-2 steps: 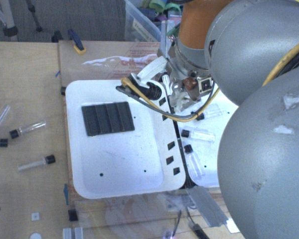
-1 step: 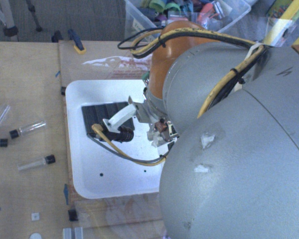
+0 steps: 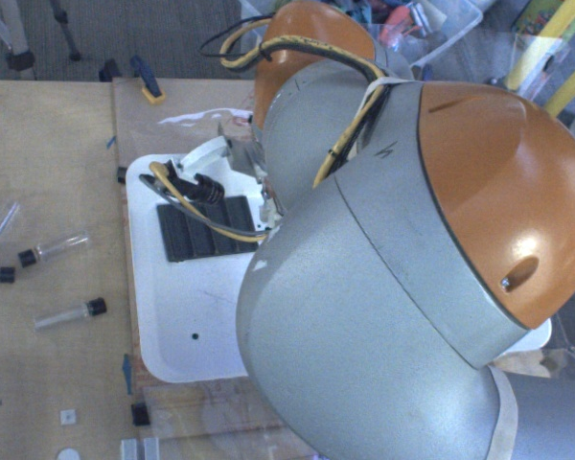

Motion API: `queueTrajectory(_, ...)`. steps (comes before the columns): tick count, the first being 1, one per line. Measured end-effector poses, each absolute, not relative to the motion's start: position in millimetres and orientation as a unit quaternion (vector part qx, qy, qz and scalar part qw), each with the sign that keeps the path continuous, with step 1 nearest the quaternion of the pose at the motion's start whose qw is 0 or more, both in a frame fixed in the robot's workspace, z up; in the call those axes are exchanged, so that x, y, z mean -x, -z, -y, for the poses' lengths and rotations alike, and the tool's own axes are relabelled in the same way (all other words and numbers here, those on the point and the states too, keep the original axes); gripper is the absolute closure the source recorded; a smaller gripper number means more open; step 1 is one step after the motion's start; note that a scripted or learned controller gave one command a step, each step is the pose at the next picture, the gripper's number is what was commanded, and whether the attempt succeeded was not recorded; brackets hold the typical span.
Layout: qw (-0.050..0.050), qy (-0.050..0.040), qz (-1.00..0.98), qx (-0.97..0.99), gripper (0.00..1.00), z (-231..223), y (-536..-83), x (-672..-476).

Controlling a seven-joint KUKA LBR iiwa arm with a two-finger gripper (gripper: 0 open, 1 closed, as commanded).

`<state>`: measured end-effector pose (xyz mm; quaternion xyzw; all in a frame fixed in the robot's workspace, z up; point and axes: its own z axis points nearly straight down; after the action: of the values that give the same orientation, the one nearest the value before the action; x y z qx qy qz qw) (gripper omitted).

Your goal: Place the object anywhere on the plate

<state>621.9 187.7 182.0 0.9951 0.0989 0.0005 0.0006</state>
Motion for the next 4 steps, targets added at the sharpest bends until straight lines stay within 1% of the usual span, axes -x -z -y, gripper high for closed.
queueTrajectory(1,-0.001,-0.0032,-0.1,-0.995,1.0,-207,-89,-565.2)
queueTrajectory(2,-0.003,0.0121,-0.112,-0.994,1.0,-225,-85,-627.0)
queueTrajectory(3,-0.011,0.0366,-0.336,-0.941,1.0,-219,-85,-634.6)
queueTrajectory(4,0.0,-0.0002,-0.156,-0.988,1.0,-224,-125,-648.9)
